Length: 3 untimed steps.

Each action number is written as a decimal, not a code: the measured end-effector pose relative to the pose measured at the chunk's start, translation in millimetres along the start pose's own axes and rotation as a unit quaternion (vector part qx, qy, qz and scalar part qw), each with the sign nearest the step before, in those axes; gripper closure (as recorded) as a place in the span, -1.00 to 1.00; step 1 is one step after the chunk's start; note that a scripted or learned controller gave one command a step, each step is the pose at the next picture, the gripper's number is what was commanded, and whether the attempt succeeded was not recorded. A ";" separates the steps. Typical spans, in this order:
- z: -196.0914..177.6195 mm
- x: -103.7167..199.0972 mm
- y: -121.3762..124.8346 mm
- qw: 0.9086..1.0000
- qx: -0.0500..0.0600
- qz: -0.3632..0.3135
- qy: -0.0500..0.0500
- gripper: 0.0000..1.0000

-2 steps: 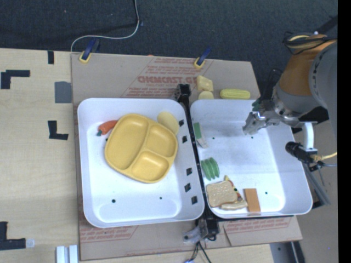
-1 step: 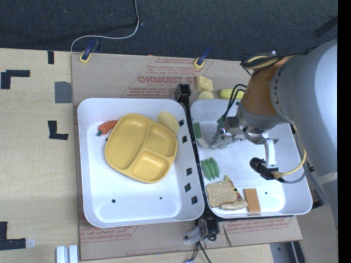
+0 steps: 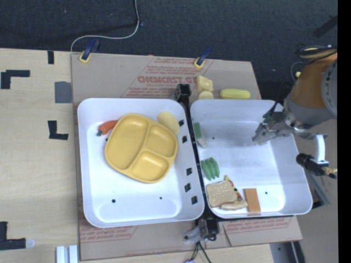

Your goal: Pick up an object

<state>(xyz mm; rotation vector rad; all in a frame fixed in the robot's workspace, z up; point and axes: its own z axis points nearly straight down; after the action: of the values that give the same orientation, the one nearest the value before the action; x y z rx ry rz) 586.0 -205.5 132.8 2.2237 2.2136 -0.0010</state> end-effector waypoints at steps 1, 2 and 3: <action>21.0 117.8 -12.0 1.000 0.003 -0.007 0.004 -1.00; 40.2 13.8 54.3 1.000 -0.002 -0.002 -0.001 -1.00; 38.7 95.3 82.8 1.000 0.001 -0.005 0.002 -1.00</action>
<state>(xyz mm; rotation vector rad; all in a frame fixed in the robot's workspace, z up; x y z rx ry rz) 669.4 -110.6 94.0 2.2159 2.2281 0.0016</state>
